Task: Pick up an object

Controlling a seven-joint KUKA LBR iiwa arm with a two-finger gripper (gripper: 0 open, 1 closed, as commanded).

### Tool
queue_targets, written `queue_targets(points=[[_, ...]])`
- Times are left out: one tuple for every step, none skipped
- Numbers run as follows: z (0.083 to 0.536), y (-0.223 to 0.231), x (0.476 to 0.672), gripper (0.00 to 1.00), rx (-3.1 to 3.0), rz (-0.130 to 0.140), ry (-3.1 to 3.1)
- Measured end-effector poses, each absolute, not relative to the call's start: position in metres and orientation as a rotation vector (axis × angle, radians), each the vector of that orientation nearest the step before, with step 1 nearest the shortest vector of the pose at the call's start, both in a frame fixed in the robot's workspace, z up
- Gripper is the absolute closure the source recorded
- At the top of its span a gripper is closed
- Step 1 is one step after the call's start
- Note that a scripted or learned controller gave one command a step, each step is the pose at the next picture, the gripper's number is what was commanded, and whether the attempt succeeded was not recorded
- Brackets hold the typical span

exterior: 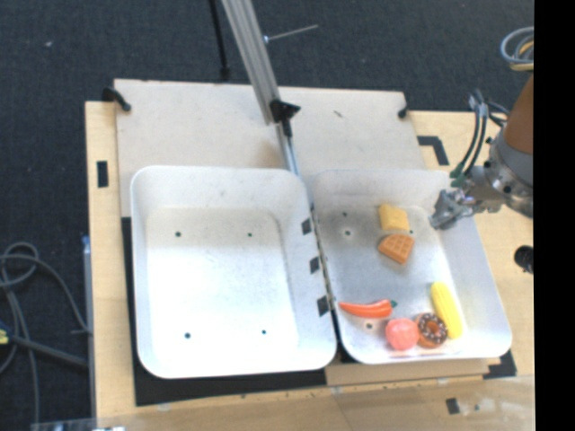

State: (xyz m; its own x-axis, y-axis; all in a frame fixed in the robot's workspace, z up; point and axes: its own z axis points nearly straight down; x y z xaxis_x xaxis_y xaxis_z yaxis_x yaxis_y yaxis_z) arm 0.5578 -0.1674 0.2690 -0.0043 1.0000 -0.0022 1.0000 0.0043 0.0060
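In the right bin [476, 268], banana [446, 309] lies lengthwise, near-to-far.

Arm [517, 142] cut off at right edge; end effector [446, 210] blurred.

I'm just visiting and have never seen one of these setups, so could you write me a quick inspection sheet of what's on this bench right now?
Surface: wooden bench bearing a left bin and a right bin, side by side.
Job's things: all in the right bin: yellow block, waffle piece, red chilli, pink ball, donut, banana.
Clutter: nothing seen.
Grippers: gripper at the right bin's upper right rim, nothing seen between its fingers.
Cables: green and pale wires along the arm; grey cords on the floor at left.
Surroundings: dark carpet; slanted metal pole behind the bins.
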Motion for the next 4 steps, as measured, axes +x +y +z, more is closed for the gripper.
queue_targets(points=[[0.262, -0.125, 0.561, 1.00, 2.214, 0.002, 2.227], [0.265, -0.068, 0.553, 1.00, 2.213, 0.004, 2.229], [0.250, -0.019, 0.546, 1.00, 2.215, 0.001, 2.228], [0.240, 0.039, 0.541, 1.00, 2.214, 0.002, 2.231]])
